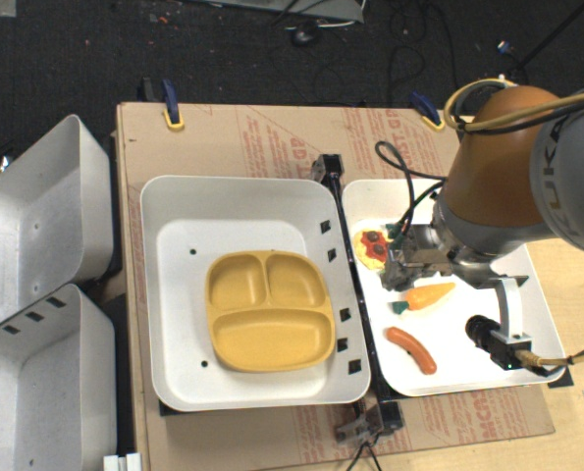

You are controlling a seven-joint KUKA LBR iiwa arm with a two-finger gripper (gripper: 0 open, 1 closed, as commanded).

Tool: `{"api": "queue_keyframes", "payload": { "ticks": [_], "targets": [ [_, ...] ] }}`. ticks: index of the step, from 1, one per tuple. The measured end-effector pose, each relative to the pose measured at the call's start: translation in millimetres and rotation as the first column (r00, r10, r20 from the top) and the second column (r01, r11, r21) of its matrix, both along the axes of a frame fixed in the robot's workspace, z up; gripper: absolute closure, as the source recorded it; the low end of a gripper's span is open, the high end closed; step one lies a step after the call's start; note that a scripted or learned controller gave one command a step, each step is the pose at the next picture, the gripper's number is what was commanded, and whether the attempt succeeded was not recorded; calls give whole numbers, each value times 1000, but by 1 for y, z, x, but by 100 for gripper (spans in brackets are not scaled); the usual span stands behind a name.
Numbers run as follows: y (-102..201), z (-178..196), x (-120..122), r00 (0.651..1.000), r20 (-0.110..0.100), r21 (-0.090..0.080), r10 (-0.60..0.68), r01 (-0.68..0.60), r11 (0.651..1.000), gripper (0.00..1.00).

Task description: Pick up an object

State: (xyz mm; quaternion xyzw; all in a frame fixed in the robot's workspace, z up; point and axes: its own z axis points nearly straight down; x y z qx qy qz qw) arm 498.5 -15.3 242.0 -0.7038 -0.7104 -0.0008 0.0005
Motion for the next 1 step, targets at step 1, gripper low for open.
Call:
{"api": "queue_keyframes", "payload": {
  "ticks": [1],
  "targets": [
    [61,-5,-5,1000,-3,0,-1,1,1000,100]
  ]
}}
